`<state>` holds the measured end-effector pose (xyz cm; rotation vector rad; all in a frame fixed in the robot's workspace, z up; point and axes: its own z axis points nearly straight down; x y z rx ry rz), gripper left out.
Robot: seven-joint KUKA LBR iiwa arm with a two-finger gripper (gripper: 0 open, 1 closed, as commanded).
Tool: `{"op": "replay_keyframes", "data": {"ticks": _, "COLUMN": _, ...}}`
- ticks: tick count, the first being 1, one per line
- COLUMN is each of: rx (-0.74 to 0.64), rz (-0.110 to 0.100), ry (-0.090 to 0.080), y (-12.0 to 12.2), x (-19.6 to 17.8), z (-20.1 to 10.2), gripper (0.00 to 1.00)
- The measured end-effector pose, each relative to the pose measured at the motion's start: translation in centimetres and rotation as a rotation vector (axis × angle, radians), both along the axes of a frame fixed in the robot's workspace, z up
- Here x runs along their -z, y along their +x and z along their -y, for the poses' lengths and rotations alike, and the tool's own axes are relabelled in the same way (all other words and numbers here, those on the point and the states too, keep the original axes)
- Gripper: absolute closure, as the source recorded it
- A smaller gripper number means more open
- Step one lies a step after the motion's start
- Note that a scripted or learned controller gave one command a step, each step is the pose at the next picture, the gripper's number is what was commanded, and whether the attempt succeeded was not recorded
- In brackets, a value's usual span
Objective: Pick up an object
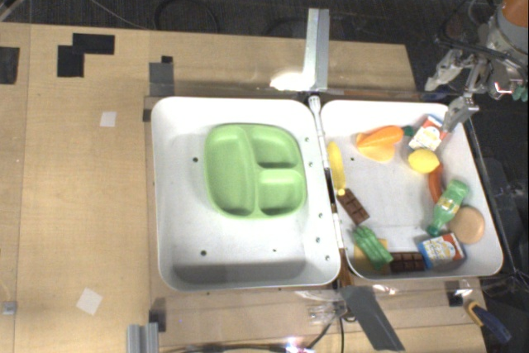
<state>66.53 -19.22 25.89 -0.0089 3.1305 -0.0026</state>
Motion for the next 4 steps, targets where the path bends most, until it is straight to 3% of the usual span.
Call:
{"op": "replay_keyframes", "data": {"ticks": 1, "rx": -0.076, "rz": -0.013, "ry": 0.004, "y": 0.3, "x": 13.1, "z": 1.2, "gripper": 0.00}}
{"op": "replay_keyframes", "data": {"ticks": 2, "rx": -0.049, "rz": 0.000, "ry": -0.001, "y": -2.5, "x": 17.1, "z": 1.2, "gripper": 0.00}}
{"op": "replay_keyframes", "data": {"ticks": 3, "rx": 0.134, "rz": 0.000, "ry": 0.001, "y": -5.9, "x": 17.1, "z": 0.8, "gripper": 0.00}}
{"op": "replay_keyframes", "data": {"ticks": 4, "rx": 0.247, "rz": 0.002, "ry": 0.002, "y": -7.9, "x": 17.0, "z": 1.2, "gripper": 0.00}}
